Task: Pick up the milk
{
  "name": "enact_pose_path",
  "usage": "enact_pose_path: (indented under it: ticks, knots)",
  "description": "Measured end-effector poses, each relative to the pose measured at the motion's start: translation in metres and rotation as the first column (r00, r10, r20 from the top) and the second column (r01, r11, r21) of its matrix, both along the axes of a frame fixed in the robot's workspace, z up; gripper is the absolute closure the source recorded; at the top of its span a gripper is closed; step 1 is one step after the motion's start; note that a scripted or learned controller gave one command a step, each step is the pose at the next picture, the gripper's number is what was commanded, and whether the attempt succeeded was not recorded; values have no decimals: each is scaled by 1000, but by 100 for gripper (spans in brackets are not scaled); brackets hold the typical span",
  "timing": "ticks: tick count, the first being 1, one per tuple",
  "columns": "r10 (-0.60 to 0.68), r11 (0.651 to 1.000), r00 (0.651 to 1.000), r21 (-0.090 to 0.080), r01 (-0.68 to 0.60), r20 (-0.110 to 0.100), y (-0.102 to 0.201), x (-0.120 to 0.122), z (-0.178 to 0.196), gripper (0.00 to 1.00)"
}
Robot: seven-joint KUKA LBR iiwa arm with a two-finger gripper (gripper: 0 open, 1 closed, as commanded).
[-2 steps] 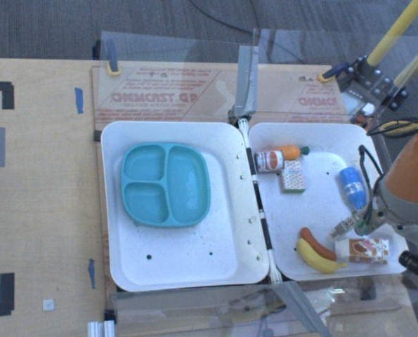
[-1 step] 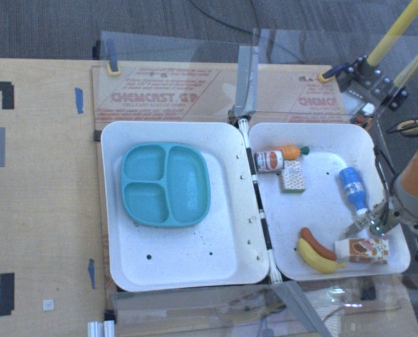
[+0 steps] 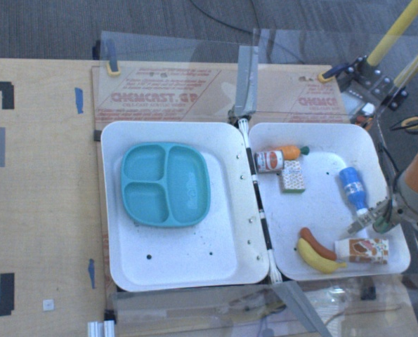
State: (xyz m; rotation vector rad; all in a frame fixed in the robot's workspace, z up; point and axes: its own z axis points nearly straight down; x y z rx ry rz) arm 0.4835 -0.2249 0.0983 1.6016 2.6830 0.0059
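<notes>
— Where's the milk?

— It is a small carton lying on its side at the near right corner of the right bin, directly below the gripper as the view shows it, close by but not between the fingers.

— And the gripper itself?

— It hangs above the right side of that bin, and its metal fingers point left toward the bin's middle. Spread or pressed together, I cannot tell; nothing shows between them.

— What lies around it?

— Just above and left of the gripper is a blue bottle, its cap end near the fingertips. Below and left of it, beside the milk, a banana rests against a sausage. Farther left sit a can, a carrot and a small packet. The left bin holds a teal divided plate.
</notes>
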Motion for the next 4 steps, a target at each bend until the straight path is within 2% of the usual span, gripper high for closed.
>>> enact_pose_path:
  ticks: [1, 2, 3, 4]
  knots:
    - [95, 995, 995, 5, -95, -15, 62, 14, -8, 100]
    - [413, 911, 911, 2, -413, -12, 91, -3, 87, 100]
    - [410, 912, 912, -2, -410, -7, 90, -2, 97, 100]
    - [404, 915, 915, 1, -404, -12, 54, -3, 105, 100]
